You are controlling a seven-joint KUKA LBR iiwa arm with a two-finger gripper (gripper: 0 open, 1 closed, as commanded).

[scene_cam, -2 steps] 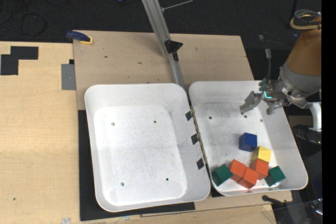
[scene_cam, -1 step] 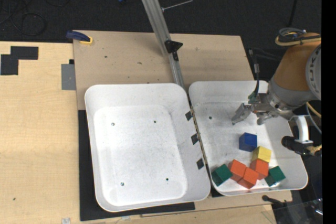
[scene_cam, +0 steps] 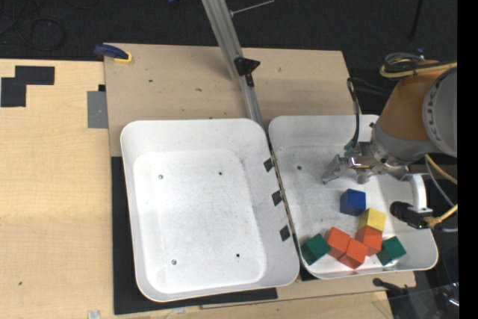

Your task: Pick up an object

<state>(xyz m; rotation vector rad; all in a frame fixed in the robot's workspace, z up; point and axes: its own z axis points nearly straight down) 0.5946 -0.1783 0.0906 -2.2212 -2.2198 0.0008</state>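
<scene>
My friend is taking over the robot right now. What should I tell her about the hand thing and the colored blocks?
End effector: over the right bin, just above the blocks; I cannot tell whether it is open or shut, and nothing shows in it.
Blocks: all in the near right corner of the right bin. The blue block is closest to the end effector, then the yellow block. Two orange blocks and two green blocks lie nearer the front rim.
Left bin: white, beside the right one.
Done: no block lifted yet.
Left: grab one block, probably the blue, and raise it.
</scene>
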